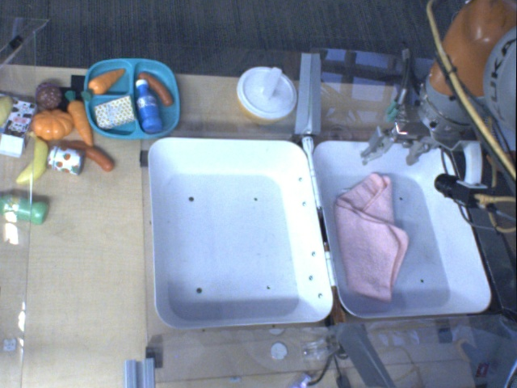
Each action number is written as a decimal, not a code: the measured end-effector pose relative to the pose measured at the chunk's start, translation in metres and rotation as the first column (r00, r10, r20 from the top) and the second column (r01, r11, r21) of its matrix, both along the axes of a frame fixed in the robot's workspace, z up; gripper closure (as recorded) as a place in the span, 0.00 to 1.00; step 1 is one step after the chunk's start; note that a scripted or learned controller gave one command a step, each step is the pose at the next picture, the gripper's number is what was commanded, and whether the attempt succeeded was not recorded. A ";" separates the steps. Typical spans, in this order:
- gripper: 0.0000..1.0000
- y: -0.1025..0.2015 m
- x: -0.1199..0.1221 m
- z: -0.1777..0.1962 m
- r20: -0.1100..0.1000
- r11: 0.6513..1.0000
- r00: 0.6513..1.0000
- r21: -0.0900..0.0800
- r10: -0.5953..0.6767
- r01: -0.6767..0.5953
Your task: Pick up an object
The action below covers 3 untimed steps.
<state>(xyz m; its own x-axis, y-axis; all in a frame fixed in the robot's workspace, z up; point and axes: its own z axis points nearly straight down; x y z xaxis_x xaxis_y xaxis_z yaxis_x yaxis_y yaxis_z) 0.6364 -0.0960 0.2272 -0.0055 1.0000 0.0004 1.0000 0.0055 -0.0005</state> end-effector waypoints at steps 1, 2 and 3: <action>0.00 -0.036 0.016 -0.132 0.005 0.997 0.997 -0.001 0.079 -0.079; 1.00 -0.035 0.016 -0.121 0.007 0.997 0.997 -0.001 0.080 -0.080; 0.00 -0.035 0.016 -0.121 0.006 0.997 0.997 -0.001 0.080 -0.080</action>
<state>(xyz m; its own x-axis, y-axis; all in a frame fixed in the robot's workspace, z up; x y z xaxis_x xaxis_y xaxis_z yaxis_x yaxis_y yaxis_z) 0.6526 -0.1311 0.1061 -0.0858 0.9963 -0.0010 0.9963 0.0858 0.0059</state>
